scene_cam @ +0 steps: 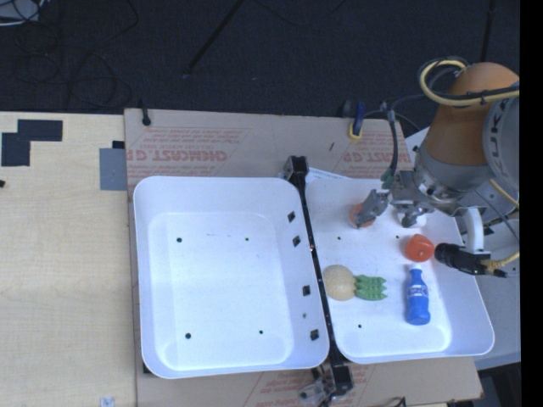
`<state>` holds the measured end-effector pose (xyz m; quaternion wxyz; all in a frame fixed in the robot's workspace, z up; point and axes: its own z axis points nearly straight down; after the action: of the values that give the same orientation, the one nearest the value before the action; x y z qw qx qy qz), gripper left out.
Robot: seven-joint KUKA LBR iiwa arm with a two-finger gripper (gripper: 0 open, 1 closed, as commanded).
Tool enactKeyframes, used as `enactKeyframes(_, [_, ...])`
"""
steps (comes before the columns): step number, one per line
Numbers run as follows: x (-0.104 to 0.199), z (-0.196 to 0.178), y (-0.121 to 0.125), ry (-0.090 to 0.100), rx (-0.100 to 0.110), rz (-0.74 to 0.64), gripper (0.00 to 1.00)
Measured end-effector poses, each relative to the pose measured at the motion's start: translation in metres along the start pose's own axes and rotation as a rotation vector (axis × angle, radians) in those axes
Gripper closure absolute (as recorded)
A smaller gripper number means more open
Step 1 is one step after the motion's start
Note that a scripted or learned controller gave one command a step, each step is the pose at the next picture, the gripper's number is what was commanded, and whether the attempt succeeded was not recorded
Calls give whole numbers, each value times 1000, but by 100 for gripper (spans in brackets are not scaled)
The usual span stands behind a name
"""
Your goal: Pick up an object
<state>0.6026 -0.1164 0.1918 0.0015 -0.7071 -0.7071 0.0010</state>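
Gripper (pixel 389 209) spread open, holding nothing – orange ball (pixel 418 248), blue bottle (pixel 416 296) and pineapple (pixel 354 284) nearby

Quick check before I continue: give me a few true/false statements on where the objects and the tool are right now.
1. The blue bottle lies in the right bin. True.
2. The orange ball sits in the left bin. False: it is in the right bin.
3. The tool is above the right bin. True.
4. The pineapple toy lies outside both bins. False: it lies in the right bin.
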Motion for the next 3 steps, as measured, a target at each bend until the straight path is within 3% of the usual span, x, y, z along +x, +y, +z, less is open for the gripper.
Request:
enactKeyframes(1, [37,94,26,2,6,-3,0])
enactKeyframes(2, [35,105,19,0,2,1,0])
enactKeyframes(3, [8,105,-64,1,6,5,0])
